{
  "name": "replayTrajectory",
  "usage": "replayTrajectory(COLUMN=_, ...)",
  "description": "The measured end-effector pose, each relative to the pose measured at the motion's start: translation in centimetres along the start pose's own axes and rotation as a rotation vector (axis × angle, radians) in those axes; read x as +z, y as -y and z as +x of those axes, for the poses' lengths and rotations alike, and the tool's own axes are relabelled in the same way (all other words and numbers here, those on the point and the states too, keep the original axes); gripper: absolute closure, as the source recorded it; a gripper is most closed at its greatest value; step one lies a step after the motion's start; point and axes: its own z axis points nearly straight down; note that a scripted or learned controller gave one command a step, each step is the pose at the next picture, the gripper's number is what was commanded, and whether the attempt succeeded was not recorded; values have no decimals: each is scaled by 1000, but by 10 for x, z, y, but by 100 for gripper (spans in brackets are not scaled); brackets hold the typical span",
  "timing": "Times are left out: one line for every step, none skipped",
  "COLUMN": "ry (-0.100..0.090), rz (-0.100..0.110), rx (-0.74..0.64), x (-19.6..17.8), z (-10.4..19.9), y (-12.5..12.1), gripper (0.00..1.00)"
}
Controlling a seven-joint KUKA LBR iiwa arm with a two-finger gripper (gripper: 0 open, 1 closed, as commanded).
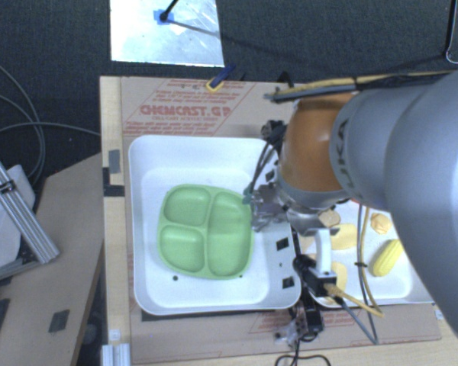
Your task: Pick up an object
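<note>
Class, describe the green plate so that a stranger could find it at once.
Start at the two white bins and take the left bin. The green plate lies in its middle. It alone is green and split into compartments; the pieces in the right bin are small and yellow.

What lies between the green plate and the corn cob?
Camera view: between green plate and corn cob hangs the arm's wrist, above the bins' adjoining rims; a yellow piece too.

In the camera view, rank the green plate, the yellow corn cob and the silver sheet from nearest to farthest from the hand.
1. green plate, just left of the hand, in the left bin.
2. yellow corn cob, to the hand's right, in the right bin.
3. silver sheet, at the view's top.
</note>
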Motion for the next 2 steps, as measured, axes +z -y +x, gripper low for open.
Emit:
replayTrajectory(ry=0, rz=-12, rx=-2, x=99, z=18, y=-20, gripper=100)
replayTrajectory(ry=-6, rz=-27, rx=-10, x=6, z=97, y=-133, gripper=100)
